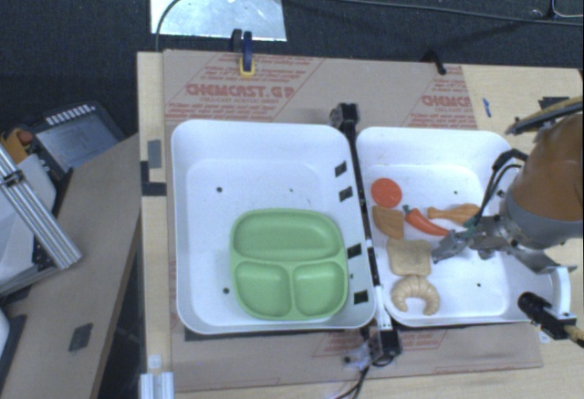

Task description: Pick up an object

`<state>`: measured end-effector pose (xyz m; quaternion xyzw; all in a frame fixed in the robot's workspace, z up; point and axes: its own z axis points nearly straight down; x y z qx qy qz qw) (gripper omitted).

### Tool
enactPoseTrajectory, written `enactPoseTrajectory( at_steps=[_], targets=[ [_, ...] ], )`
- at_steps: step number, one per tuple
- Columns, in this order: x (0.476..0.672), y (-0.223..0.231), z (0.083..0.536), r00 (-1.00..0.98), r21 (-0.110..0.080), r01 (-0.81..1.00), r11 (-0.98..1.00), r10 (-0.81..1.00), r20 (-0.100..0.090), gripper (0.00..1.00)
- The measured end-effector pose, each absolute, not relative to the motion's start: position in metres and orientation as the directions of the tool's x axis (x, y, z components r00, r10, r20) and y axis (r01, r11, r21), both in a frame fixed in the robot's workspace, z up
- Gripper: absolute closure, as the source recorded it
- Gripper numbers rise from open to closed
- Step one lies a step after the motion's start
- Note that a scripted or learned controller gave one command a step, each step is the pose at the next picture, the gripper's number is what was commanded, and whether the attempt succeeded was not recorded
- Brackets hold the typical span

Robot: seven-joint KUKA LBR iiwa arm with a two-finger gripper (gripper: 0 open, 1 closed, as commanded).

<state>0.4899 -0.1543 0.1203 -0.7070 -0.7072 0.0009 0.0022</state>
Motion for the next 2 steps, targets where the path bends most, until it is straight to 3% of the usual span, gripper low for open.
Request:
enactPoseTrajectory(
  at_steps=[1, 2],
  targets=[
    [0.492, -0.155, 0.086, 0.0, 0.002, 1.0, 0.0, 1.0, 0.001, 0.0],
    [0.494, -0.153, 0.099, -0.003, 0.009, 1.0, 0.003, 1.0, 0.002, 1.0]
  ],
)
